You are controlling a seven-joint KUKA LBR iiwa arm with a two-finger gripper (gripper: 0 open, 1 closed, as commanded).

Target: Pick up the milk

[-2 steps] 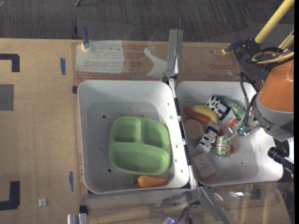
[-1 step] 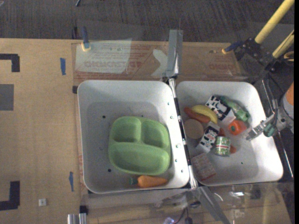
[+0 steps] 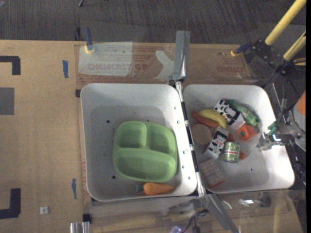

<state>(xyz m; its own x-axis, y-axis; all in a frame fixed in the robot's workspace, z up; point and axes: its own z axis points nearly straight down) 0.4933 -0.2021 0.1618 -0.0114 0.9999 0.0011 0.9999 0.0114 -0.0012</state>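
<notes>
Ideally, the hand (image 3: pixel 268 139), whose state I cannot tell, hovering at the right bin's (image 3: pixel 252 178) right wall, is heading left to the small black-and-white cow-patterned milk carton (image 3: pixel 216 143), lying just left of the green-labelled tin can (image 3: pixel 231 151), avoiding crowding neighbours.

Two shallow white bins sit side by side on the wooden counter (image 3: pixel 39 144). The left bin (image 3: pixel 97 106) holds a green divided tray (image 3: pixel 145 151) near its middle and an orange carrot (image 3: pixel 154 189) lying against its near wall, just below the tray. In the right bin (image 3: pixel 272 174) a yellow banana (image 3: pixel 214 115) lies beside a red pepper (image 3: pixel 204 121), with a round brown disc (image 3: pixel 201 134) just below them. A small green-labelled can (image 3: pixel 231 151) stands near the middle, an orange-red item (image 3: pixel 246 132) sits above and to the right of it, and a pinkish square packet (image 3: pixel 212 172) rests at the near left corner. Blue tape strips (image 3: pixel 65 68) mark the counter.
</notes>
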